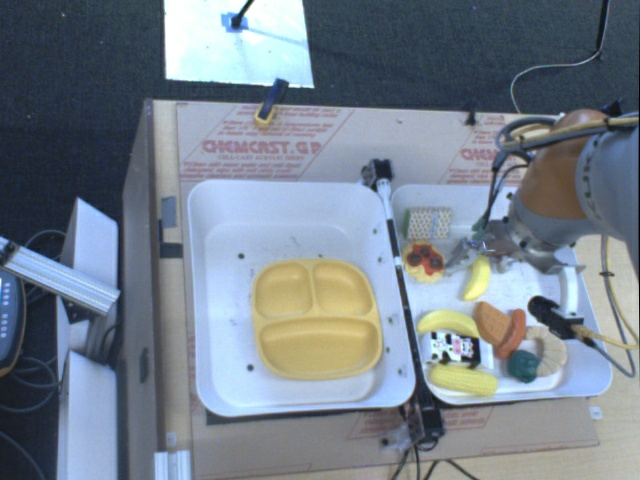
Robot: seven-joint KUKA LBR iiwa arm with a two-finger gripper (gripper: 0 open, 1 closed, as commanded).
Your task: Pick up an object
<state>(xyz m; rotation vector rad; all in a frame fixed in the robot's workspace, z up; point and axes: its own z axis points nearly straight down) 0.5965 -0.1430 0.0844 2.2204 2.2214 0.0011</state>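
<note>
Yellow toy banana point(476, 279) lies in the right bin point(590, 368), just beside the end effector point(478, 250); whether its fingers are apart or together, I cannot tell.

I'm seeing bright, even overhead light. The white bins point(300, 203) are near blown out, with soft shadows under their rims. The pale sheet on the floor point(238, 28) glares. Overall soft, low-res; the small toys in the right bin point(590, 368) are smeary.
</note>
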